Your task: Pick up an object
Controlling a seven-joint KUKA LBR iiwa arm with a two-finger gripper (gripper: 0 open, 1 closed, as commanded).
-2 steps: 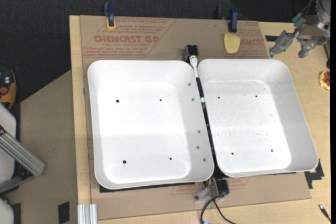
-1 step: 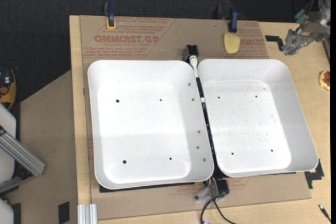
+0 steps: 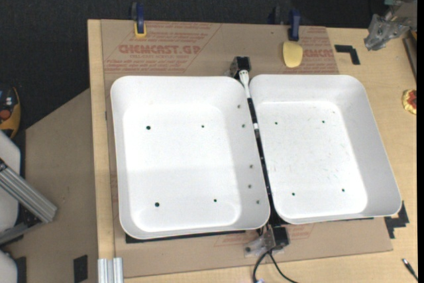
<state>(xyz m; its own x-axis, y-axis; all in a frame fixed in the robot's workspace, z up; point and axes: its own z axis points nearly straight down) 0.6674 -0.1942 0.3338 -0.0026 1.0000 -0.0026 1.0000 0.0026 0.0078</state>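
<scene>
Two shallow white bins are seen side by side on a brown board (image 3: pixel 192 43) with red printed letters. The left bin (image 3: pixel 119 142) and the right bin (image 3: pixel 377 136) touch along their inner edges. A thin dark strip (image 3: pixel 257 136) runs along this joint, from a small black fitting (image 3: pixel 240 65) at the far end to a black connector (image 3: pixel 275 238) at the near end. A dark cable (image 3: pixel 265 268) leaves the connector toward the near edge. A few small dark dots are marked on the floor of each bin.

At the far edge of the board two blue clamps are fixed: the left clamp (image 3: pixel 139 20) beyond the left bin and the right clamp (image 3: pixel 293 23) beyond the right bin. Just near the right clamp a pale yellow piece (image 3: pixel 292 54) lies on the board, close to the far rim of the right bin but apart from it. At the right edge of the view a small red and yellow thing (image 3: pixel 411 101) is cut off, well apart from both bins.

A grey metal part (image 3: pixel 383 30) is seen at the far right, beyond the board; what it belongs to cannot be told. The state of the gripper cannot be told, and neither can it be told which thing is meant to be picked up or how it lies relative to the gripper.
</scene>
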